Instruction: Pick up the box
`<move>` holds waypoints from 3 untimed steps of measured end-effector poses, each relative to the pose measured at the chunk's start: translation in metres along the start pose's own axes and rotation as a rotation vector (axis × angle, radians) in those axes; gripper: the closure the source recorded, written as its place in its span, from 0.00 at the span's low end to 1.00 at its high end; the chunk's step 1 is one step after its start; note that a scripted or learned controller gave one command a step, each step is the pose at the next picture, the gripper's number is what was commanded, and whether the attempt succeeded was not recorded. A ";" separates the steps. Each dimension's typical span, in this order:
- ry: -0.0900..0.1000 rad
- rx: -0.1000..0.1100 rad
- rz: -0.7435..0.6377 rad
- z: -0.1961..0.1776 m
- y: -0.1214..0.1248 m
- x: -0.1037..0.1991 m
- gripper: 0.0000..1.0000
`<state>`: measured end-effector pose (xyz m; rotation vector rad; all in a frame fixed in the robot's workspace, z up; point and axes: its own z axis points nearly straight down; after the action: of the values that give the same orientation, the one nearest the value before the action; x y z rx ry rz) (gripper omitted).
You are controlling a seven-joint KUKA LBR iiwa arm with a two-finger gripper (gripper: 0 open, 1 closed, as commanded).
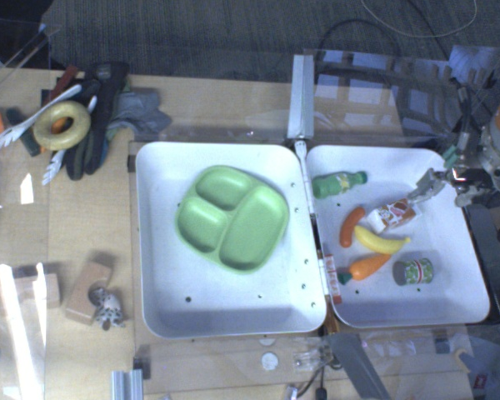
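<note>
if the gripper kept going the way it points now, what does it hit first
Most likely the box: the gripper angles down-left toward it from the right bin's far side. Depth is unclear from this view, so it may already touch it.

Grey arm (493, 152) reaches in from right edge — two-finger gripper (431, 183) angled down-left, low over the bin.

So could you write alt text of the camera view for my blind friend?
A robot's tool hovers by a small red and white box in the right bin, among a bottle, banana, carrot and can. The left bin holds a green divided plate.
</note>
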<state>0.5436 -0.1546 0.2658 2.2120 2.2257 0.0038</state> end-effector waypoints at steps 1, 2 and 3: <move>0.001 0.001 0.248 0.117 0.027 0.054 0.00; 0.003 -0.004 0.523 0.178 0.043 0.059 0.00; 0.006 -0.011 0.517 0.165 0.046 0.061 1.00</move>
<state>0.5899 -0.0935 0.1010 2.7049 1.5846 0.0237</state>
